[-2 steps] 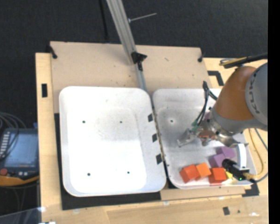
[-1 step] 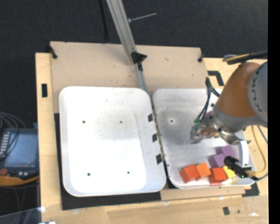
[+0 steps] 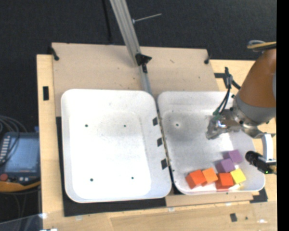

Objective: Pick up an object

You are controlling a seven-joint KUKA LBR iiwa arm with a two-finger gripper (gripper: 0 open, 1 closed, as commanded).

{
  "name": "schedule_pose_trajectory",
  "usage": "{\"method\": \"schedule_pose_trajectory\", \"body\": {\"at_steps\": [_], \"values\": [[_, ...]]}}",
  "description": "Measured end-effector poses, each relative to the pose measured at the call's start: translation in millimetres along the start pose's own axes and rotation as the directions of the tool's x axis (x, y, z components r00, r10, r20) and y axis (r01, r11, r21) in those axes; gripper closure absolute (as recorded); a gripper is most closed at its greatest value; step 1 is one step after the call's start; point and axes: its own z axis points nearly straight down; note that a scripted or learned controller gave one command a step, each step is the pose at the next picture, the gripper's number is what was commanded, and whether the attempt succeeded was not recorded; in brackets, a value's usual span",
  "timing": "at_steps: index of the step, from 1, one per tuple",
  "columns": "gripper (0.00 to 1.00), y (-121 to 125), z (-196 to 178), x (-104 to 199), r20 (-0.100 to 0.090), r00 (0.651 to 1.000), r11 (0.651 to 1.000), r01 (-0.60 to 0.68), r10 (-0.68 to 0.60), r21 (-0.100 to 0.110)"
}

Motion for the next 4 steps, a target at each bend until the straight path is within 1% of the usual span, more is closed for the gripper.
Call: {"method": "schedule_pose_trajectory", "body": {"at_steps": [1, 2, 3, 4], "values": [[1.00, 2, -54, -2, 0.000, 1.000, 1.000, 0.014, -0.014, 0.000], [1.00, 15, -41, 51, -0.004, 1.000, 1.000, 0.017, -0.017, 0.009], [1.00, 29, -51, 103, -0.004, 1.000, 1.000, 0.019, -0.019, 0.005], [1.00, 51, -49, 162, -0.004, 1.000, 1.000, 0.019, -0.019, 0.006]]}}
